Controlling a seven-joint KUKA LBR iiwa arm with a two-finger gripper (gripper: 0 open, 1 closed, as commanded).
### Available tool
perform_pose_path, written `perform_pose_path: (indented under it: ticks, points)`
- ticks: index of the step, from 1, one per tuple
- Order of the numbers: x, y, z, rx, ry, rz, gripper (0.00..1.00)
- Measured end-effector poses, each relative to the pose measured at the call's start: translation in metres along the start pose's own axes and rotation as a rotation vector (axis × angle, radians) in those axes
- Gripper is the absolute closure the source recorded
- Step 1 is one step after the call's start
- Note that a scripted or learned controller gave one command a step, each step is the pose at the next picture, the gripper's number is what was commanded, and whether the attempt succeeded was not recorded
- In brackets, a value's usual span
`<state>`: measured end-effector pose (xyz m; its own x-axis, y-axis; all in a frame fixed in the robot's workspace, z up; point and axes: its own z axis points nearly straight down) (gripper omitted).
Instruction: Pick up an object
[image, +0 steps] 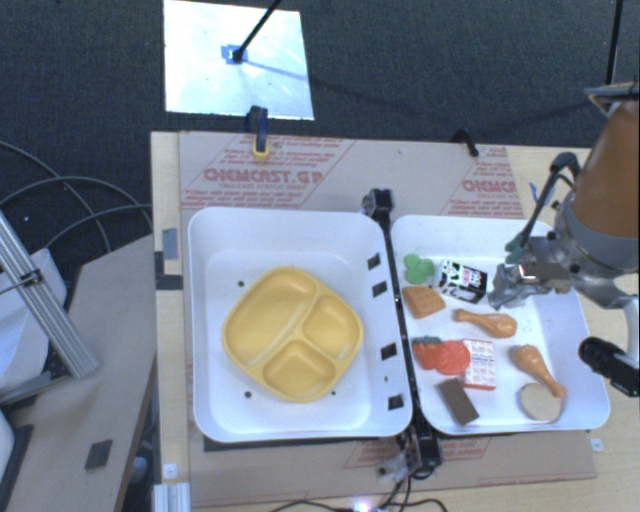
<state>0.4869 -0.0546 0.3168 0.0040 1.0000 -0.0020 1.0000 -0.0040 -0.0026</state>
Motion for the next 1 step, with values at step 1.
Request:
perform_pose_path:
  ticks: [1]
  points:
    - [0.0373, 0.0004, -0.0274, -0.008, 0.003, -0.011, 1.00]
